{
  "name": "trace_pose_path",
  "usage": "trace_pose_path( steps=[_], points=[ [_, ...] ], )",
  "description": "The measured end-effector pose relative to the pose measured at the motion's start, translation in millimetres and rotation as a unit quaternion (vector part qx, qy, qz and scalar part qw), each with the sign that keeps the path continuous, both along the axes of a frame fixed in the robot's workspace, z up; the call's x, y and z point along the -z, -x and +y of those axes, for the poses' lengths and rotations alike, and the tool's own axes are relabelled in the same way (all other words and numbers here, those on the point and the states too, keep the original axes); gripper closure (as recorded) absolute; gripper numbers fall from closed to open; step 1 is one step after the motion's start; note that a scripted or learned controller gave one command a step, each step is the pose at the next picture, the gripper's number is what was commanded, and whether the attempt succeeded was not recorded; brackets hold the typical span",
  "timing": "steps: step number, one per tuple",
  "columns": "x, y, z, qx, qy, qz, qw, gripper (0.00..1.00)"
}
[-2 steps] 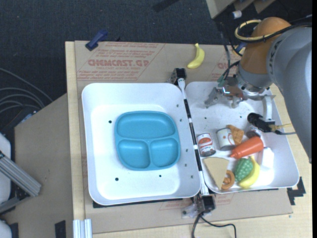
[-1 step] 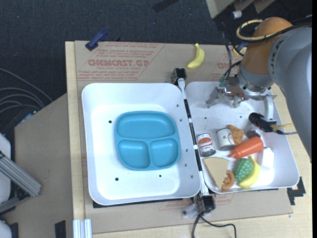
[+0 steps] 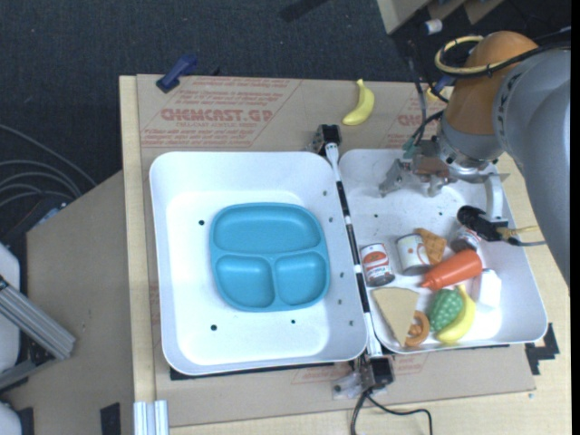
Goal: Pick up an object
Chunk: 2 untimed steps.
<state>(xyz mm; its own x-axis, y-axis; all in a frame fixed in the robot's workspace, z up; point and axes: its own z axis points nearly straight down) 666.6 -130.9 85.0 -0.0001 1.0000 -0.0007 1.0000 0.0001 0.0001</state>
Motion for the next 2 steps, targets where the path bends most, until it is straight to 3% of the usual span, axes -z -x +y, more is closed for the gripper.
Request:
trace_pose_path(
  steps=[1, 2],
  points=[
    [0.0, -0.1, -4.2, 0.0, 0.0001, 0.0, 1.0, 0.0],
    [-10.4, -0.7, -3.8, 0.0, 0.0005, -0.001, 1.0, 1.0]
  ],
)
